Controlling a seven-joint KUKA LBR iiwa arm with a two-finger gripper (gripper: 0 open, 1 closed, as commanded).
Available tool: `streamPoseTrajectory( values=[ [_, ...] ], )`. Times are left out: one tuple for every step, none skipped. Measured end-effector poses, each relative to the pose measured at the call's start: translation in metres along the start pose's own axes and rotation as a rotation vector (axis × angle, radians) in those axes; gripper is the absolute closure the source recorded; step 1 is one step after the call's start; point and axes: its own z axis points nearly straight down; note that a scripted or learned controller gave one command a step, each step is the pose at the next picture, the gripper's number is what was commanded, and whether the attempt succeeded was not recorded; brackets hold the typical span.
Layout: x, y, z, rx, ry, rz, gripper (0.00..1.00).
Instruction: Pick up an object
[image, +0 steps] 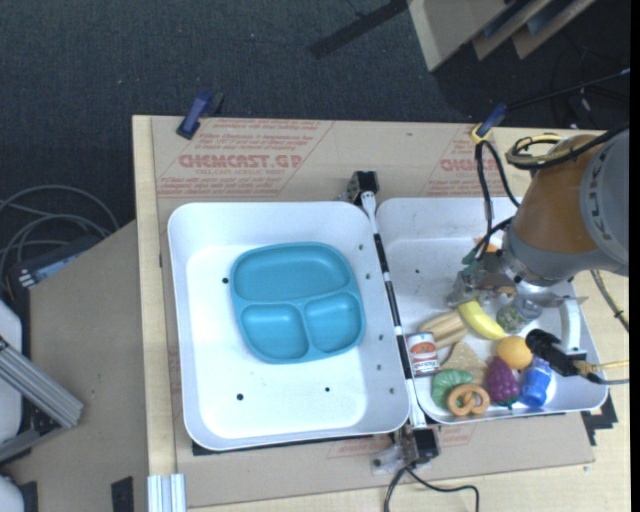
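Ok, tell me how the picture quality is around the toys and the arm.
Camera view: even overhead lighting, soft shadows; the left bin and the blue tray read sharp; the right bin is bright, nearly washed out; the gripper is small and murky under the arm; the banana is recognisable but soft.

1. Soft, even light falls from above; the two white bins, the left bin (200, 330) and the right bin (425, 225), are the brightest surfaces, close to washed out along their rims.
2. The blue tray (297, 300) in the left bin shows a mild sheen with no hard glare.
3. Shadows are weak: a thin dark line runs under the left bin's front edge, and a faint shade lies beneath the arm (570, 215) over the right bin.
4. The dark carpet (80, 90) beyond the desk (150, 300) stays dim and grainy.
5. Focus is slightly soft overall; the small toys in the right bin's front corner blur together.
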Motion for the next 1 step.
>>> streamPoseTrajectory(
  values=[
    [0.0670, 0.0102, -0.0993, -0.003, 0.001, -0.003, 1.00]
  ],
)
